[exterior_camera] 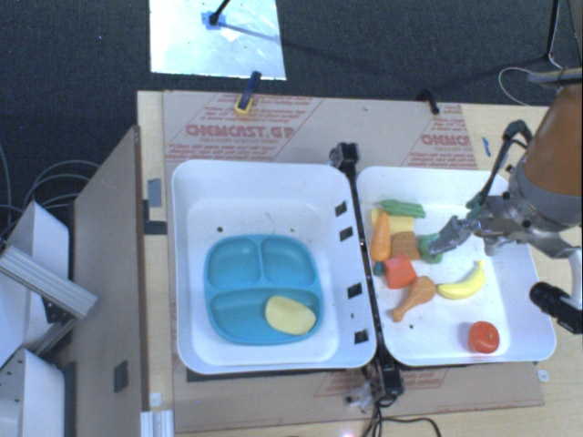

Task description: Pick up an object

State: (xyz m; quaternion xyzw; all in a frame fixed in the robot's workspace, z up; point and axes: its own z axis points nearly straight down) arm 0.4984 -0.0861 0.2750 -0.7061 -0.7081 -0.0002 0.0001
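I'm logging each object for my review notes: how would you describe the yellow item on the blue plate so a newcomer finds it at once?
Start at the left white bin, which holds a blue divided plate. In the plate's wide near compartment, toward its right end, lies a pale yellow rounded lump. It is alone on the plate; the other toy foods, including a curved yellow banana, sit in the right bin.

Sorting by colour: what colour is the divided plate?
Light blue; the divided plate shows in the camera view.
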